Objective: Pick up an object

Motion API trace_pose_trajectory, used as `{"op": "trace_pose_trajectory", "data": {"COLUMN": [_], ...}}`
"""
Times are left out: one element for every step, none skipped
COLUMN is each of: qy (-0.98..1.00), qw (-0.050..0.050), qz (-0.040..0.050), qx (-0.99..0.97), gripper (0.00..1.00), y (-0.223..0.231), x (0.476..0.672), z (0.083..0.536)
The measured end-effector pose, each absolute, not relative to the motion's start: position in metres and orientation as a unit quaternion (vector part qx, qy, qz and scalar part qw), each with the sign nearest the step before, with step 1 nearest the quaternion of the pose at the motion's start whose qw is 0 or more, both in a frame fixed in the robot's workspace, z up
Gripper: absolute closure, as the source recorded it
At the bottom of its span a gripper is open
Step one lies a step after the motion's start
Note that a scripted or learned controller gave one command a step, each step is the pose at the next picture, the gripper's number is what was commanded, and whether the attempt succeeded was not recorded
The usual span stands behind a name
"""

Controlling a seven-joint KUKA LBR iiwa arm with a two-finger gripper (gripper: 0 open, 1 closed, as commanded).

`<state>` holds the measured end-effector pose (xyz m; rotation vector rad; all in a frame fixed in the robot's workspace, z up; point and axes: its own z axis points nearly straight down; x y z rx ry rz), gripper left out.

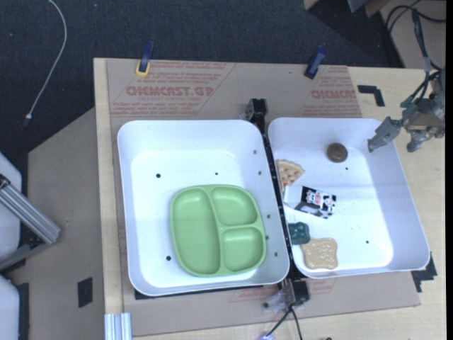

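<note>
The right bin holds several small items: a round brown cookie, a tan waffle piece, a black-and-white packet, a small dark green piece and a tan toast slice. My gripper hangs over the bin's upper right rim, to the right of the cookie. It is open, its fingers spread apart with nothing between them.
The left bin carries a light green divided plate. A black clamp sits between the bins at the back. Blue clips hold the cardboard bench top at the far edge.
</note>
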<state>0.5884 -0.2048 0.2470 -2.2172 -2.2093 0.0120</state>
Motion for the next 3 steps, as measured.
{"op": "trace_pose_trajectory", "data": {"qy": [-0.707,-0.708,-0.708], "qw": [0.0,0.003,0.001], "qz": [0.0,0.0013,0.0005], "qx": [-0.707,-0.706,-0.707], "gripper": [0.0,0.0,0.0], "y": [-0.204,-0.197,-0.192], "x": [0.591,0.598,0.599], "z": [0.255,0.198,0.156]}}
